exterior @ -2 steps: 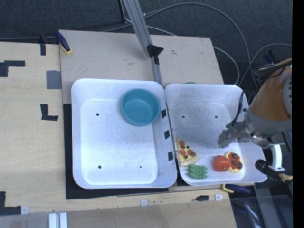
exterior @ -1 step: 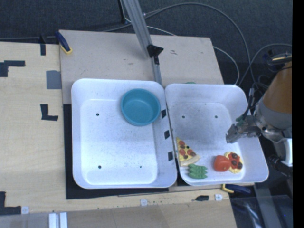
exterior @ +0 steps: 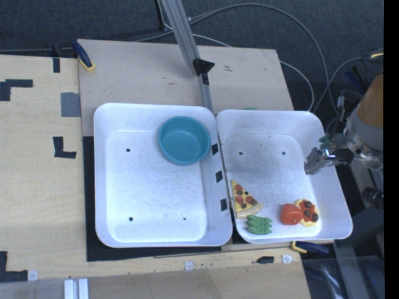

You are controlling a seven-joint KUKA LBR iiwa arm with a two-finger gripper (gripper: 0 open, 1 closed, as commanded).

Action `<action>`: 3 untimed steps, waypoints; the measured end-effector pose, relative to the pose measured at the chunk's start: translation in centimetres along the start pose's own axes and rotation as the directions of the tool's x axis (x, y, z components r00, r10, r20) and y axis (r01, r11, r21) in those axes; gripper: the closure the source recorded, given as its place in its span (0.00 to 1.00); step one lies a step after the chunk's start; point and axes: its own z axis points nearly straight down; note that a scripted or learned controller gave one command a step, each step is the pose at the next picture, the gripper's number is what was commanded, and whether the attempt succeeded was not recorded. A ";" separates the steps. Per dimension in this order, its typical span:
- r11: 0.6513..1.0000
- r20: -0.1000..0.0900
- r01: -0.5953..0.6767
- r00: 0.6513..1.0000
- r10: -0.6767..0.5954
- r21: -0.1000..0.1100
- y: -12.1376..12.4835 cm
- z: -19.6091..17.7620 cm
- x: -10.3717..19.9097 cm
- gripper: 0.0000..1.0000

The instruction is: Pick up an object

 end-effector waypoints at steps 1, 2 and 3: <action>1.000 0.000 0.000 1.000 0.000 -0.001 0.1 -4.3 0.0 1.00; 1.000 -0.001 0.003 1.000 -0.003 0.004 -0.2 -3.5 5.2 1.00; 1.000 -0.001 0.004 1.000 -0.004 0.004 0.9 -2.7 11.4 1.00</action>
